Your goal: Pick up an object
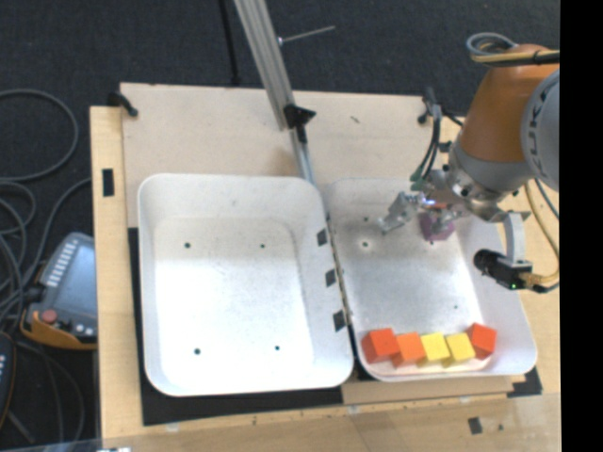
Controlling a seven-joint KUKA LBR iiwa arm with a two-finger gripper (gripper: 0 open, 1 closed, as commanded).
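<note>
While the arm (499, 111) reaches in from the right, you see its gripper (426, 213) over the right bin's (415, 281) far end; finger state unreadable. The block row (429, 345) runs left-right along the near wall.

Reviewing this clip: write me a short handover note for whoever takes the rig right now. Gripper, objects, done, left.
Gripper: over the far part of the right bin; a small purple object sits right at it, but whether it is gripped cannot be told.
Objects: a row of blocks, orange, orange, yellow, yellow, orange, lies along the right bin's near edge.
Done: no confirmed pick.
Left: grasp one object and lift it; check the purple piece first.
</note>
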